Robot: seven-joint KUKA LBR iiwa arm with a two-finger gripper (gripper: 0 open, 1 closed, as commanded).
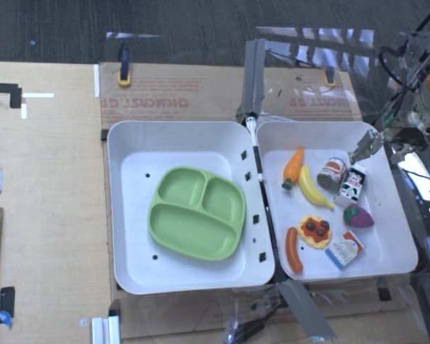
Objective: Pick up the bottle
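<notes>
Right white bin (394, 213) holds a small black-and-white carton-like bottle (352, 185)

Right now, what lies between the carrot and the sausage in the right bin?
In the camera view, the banana lies between the carrot and the sausage, slightly right of that line.

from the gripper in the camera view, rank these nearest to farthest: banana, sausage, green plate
Measured from the gripper at the right bin's upper right:
1. banana, middle of the right bin, down-left of the gripper
2. sausage, right bin's lower left
3. green plate, in the left bin
</notes>
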